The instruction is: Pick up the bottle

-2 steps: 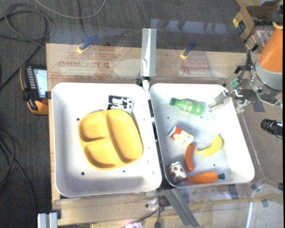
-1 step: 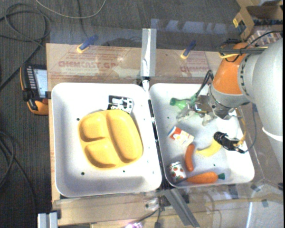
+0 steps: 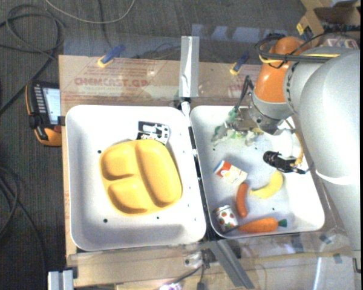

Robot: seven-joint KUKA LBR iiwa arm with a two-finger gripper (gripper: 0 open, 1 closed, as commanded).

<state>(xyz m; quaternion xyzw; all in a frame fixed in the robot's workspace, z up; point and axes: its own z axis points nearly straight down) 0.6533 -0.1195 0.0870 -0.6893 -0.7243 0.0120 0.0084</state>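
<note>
My arm (image 3: 336, 110) is thick and rounded, with a smooth pale grey shell that shines a little. Above the wrist it carries an orange band (image 3: 271, 84), then a darker grey ring (image 3: 267, 112). My gripper (image 3: 237, 127) is small, grey metal.

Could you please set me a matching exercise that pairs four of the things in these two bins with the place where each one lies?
Things:
1. yellow three-part plastic plate
2. orange toy carrot with a green tip
3. small red and white carton
4. small black and white printed card

Places:
a. right bin, along the wall at the picture's bottom
b. left bin, at the plate's upper edge
c. left bin, in the middle
d. right bin, left of the yellow toy banana

Pairs: 1-c, 2-a, 3-d, 4-b.
</note>
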